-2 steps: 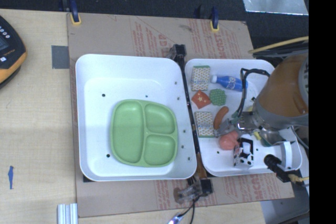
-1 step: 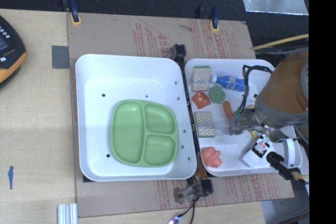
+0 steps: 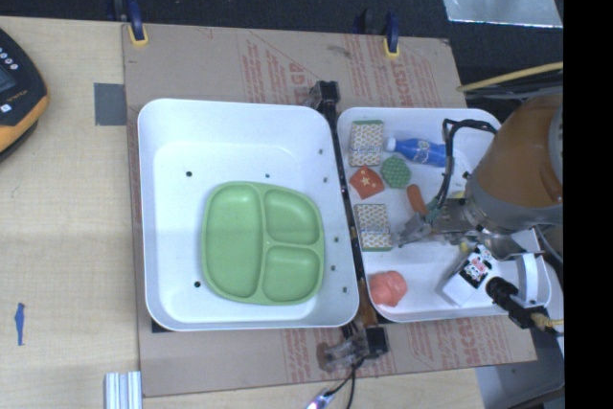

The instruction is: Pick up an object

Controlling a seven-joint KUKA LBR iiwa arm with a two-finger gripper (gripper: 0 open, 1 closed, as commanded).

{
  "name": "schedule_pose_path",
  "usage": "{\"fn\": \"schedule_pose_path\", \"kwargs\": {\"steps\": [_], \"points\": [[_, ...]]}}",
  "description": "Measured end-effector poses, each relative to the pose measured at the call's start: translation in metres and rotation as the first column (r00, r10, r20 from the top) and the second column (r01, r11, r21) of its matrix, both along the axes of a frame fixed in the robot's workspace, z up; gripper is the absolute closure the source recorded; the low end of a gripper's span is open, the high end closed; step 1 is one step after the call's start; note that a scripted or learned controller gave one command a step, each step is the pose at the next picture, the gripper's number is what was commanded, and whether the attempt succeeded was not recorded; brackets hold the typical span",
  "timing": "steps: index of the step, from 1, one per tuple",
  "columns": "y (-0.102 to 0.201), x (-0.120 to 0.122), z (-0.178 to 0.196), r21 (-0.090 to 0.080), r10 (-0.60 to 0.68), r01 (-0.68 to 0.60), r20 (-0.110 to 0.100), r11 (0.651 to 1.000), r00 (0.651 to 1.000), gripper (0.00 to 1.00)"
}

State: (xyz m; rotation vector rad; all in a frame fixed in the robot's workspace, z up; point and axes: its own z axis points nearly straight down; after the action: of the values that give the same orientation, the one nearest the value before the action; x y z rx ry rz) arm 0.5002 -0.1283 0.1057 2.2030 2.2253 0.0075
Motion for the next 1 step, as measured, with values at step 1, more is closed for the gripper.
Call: {"fn": "schedule_pose_path", "kwargs": {"steps": [1], "points": [[0.0036,0.0546,-0.014,0.003,-0.004,0.004,-0.014,1.0,1.0,0.0]]}}
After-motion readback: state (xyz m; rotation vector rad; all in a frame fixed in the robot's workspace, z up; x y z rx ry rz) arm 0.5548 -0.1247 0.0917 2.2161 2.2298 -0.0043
